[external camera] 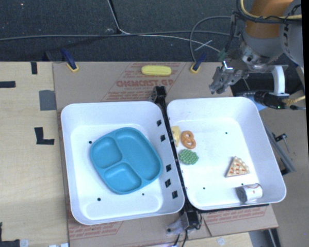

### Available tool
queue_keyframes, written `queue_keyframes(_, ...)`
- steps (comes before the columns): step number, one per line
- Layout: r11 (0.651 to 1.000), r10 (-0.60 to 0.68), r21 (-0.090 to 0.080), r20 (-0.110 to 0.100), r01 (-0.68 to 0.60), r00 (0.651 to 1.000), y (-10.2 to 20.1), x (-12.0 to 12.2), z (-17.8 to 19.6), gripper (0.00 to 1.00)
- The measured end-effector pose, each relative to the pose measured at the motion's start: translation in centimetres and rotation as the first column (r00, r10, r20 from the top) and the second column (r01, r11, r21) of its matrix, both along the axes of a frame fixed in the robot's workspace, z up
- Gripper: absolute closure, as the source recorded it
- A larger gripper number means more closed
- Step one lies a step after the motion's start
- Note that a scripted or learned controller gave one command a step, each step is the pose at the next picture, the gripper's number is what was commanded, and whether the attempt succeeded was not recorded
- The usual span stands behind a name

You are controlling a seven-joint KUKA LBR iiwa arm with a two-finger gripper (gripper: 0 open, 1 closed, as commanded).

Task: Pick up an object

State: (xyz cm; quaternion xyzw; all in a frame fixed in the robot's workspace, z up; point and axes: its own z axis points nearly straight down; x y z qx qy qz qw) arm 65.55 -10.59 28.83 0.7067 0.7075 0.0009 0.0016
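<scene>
the gripper (220,84) hangs above the right bin's (257,115) far rim, grip state unreadable, well apart from the pizza slice (237,167).

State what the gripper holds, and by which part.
Nothing: the gripper hangs above the right bin's far rim, with no object between its fingers.

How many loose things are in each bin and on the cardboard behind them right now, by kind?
Left bin:
Blue tray: 1

Right bin:
Pretzel: 1
Yellow piece: 1
Green piece: 1
Pizza slice: 1
Grey and white cylinder: 1

On the cardboard:
Yellow item: 1

Total: 7
</scene>
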Motion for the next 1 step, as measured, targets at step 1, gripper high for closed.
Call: queue_keyframes(1,1.0,0.0,0.0,-0.004,0.0,1.0,0.01,0.02,0.63,1.0)
